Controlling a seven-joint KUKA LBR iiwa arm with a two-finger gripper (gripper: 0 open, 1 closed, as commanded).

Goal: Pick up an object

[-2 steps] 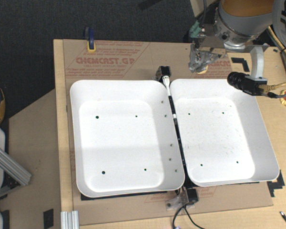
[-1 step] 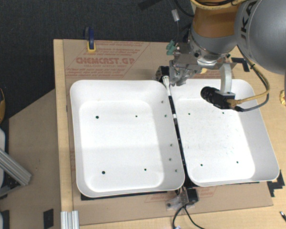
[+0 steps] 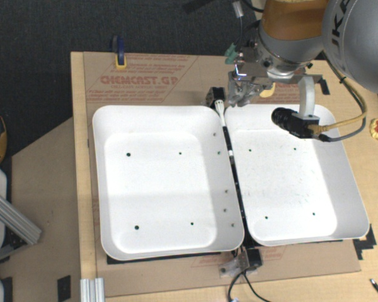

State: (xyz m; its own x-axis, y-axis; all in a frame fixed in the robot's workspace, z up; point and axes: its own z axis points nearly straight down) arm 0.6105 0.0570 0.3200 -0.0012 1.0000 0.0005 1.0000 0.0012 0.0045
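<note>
Up at the twelve o'clock edge of the right bin [image 3: 340,187], the gripper [image 3: 244,95] hangs over the rim, close to the seam with the left bin [image 3: 107,168]. From where I stand I cannot tell how its tip is set. A small yellowish object [image 3: 268,89] peeks out at its three o'clock side, mostly hidden. Both bins are smooth, glossy white plastic with rounded corners, resting on brown cardboard [image 3: 151,74].

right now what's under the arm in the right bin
The grey arm with the orange band hangs over the far edge of the shallow white right bin. Beneath it, a bit of yellow shows; the arm covers the rest of that corner.
</note>
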